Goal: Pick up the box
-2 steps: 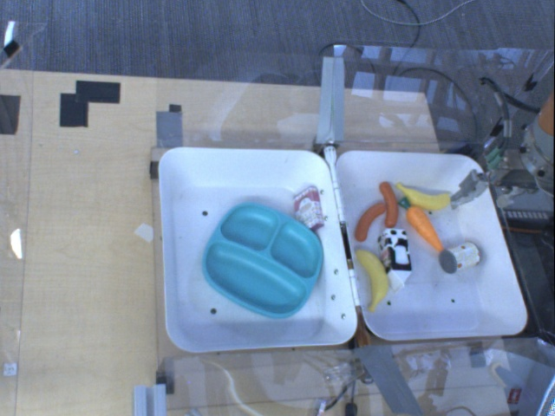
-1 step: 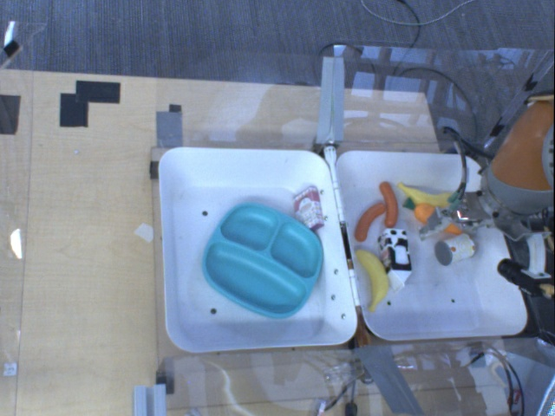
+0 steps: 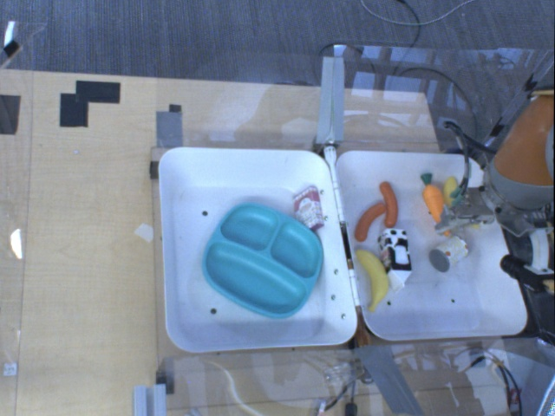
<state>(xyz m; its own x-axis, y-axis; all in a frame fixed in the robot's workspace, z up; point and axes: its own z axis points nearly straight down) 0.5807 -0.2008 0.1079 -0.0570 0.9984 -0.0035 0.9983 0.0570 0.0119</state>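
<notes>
Now, box beside banana, claw well right.

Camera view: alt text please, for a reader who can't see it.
The arm reaches in from the right over the right bin, which holds a black-and-white box, banana, sausages, carrot and can. The left bin holds a blue tray and a packet.

- Left bin: teal divided plate, small red packet at its upper right.
- Right bin: black-and-white box, banana, sausages, carrot, cup.
- Hand near carrot, possibly blurred.
</notes>
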